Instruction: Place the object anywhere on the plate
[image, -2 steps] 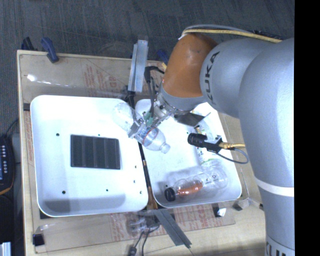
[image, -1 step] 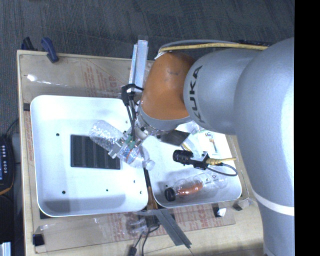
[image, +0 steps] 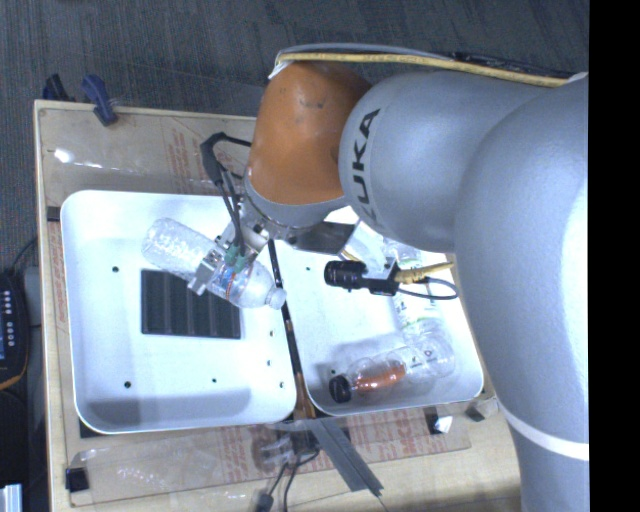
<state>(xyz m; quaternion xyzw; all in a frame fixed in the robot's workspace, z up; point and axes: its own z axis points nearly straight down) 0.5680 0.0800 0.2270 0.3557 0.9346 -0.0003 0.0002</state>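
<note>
Gripper (image: 228, 265) over left bin (image: 100, 385), near its upper right part. Fingers (image: 212, 272) clamped across the middle of a clear bottle (image: 172, 247); bottle lies crosswise in the grip, tilted, fat end up-left, cap end down-right toward the wall between the bins. Plate (image: 185, 312), a dark ribbed rectangle, flat on the left bin floor. Bottle's underside overlaps the plate's top edge in this slanted view. It is probably held clear of the plate rather than resting on it, though the height is hard to judge from this angle. Right bin (image: 318, 325) holds a second bottle (image: 385, 376) with brownish contents, lying on its side near the front wall, well apart from the gripper. Progress, by judgement: pick done, carry to the plate's bin mostly done, object close over the target's upper rim. Left to do: shift a little toward plate centre, lower, let go, back off. Round bottle may roll off the ribs once freed
</note>
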